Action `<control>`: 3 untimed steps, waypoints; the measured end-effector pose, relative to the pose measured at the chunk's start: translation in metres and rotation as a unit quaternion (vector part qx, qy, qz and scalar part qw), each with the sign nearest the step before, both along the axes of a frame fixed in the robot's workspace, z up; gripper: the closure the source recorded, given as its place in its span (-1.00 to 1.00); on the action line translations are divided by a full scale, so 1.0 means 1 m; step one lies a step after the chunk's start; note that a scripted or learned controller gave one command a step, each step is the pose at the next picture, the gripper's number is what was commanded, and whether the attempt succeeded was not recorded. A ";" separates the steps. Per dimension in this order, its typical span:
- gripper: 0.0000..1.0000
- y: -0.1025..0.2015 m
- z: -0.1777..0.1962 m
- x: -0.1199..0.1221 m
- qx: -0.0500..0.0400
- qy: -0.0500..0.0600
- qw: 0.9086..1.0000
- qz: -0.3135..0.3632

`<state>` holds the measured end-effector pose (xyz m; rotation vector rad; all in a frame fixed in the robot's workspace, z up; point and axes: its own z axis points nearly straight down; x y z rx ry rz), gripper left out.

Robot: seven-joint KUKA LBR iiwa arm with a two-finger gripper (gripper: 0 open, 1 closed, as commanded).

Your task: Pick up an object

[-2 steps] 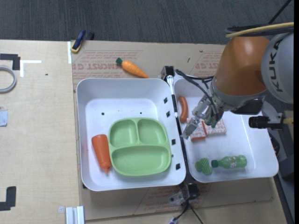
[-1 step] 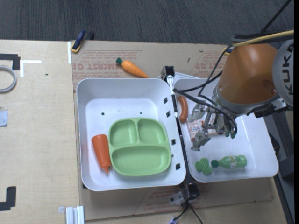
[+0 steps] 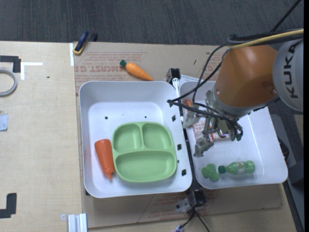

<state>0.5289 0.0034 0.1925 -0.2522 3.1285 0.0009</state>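
Camera view puts the arm [image 3: 251, 76] in front of you, reaching in from the right, its orange band bulking over the far part of the right bin [image 3: 270, 144]. From there the wrist points down and toward the left, so the tool [image 3: 203, 146] hangs low over the left half of that bin, close to the wall it shares with the left bin [image 3: 89, 134]. Cables loop around the wrist and hide much of the tool; you cannot tell whether it is apart or together, and nothing can be made out in it.

Your candidates in the right bin lie nearer than the tool: a green bottle [image 3: 237, 168] on its side, and a small green round toy [image 3: 210, 172] just left of the bottle's cap. Both rest on the bin floor, apart from the tool. A reddish printed item [image 3: 197, 128] lies partly hidden under the wrist.

In the left bin you see a green divided plate [image 3: 144, 152] with an orange carrot [image 3: 104, 157] just to its left. A second carrot [image 3: 136, 70] lies on the desk [image 3: 38, 144] beyond the bins.
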 end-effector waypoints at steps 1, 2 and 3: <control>-1.00 0.000 0.000 -0.030 0.000 0.001 1.000 0.005; -1.00 0.014 0.000 -0.018 0.000 0.000 0.993 0.117; -1.00 -0.028 0.000 -0.012 -0.001 -0.001 0.973 0.229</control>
